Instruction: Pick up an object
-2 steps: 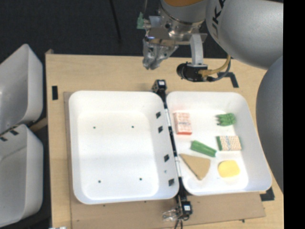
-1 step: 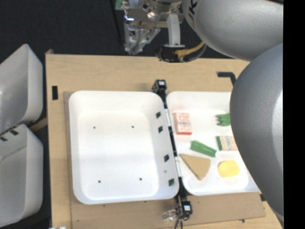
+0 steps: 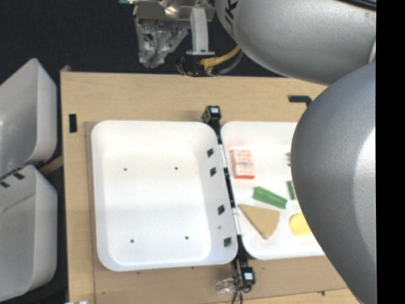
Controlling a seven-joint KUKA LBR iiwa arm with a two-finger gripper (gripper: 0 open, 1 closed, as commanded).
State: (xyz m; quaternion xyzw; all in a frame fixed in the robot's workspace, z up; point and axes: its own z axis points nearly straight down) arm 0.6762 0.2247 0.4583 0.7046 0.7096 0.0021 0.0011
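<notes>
The right bin holds several small objects: a red and white box, a green stick, a tan wedge and a yellow piece partly hidden under the arm. A second green piece peeks out at the arm's edge. My gripper hangs high beyond the far edge of the bench, above and behind the left bin, far from all the objects. Nothing shows in its grasp.
The big grey arm covers the right part of the right bin. A black clip strip joins the two bins. Two white rounded housings stand off the bench's left edge.
</notes>
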